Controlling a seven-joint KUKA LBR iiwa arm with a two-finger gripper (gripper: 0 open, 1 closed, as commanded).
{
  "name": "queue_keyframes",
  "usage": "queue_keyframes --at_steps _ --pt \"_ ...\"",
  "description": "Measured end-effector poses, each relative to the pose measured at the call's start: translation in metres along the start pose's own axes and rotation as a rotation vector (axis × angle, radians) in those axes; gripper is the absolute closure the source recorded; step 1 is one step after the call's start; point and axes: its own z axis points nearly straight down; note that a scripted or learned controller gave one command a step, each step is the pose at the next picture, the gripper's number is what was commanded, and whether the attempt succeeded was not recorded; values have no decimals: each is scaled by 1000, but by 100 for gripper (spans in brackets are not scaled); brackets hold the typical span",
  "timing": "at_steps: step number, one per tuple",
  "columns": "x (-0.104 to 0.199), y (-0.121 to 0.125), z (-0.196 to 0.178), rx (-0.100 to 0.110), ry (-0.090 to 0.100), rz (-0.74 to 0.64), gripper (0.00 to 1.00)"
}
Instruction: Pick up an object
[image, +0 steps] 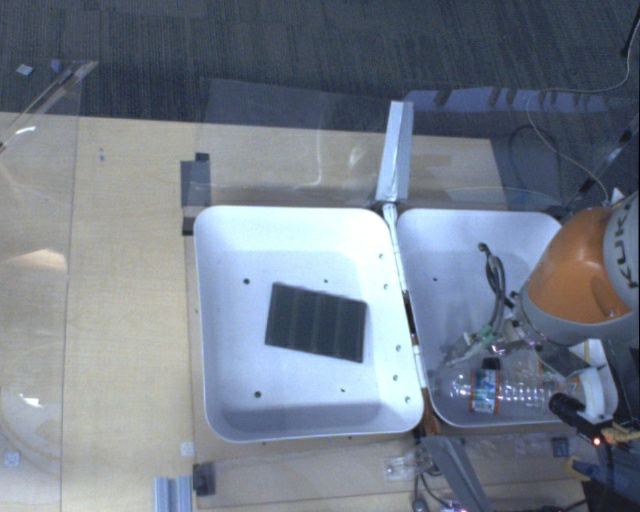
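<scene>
A dark grey ribbed rectangular pad (316, 322) lies flat in the middle of the left bin (225, 250). In the right bin (440, 250), a clear plastic bottle (500, 392) with a blue label lies on its side near the front wall. My gripper (487, 345) reaches down into the right bin from the right, below the orange band (580, 275). It sits just above and slightly left of the bottle. The wrist and cables hide much of the gripper, so its grasp on anything is unclear.
A black cable (492, 270) hangs from the wrist over the right bin's floor. A metal divider post (395, 150) stands behind the seam between the bins. Wooden bench surface extends to the left. More cables and fittings lie at the front right.
</scene>
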Motion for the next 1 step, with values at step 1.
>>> queue_keyframes --at_steps 1 --pt "7 43 -5 12 4 91 0"
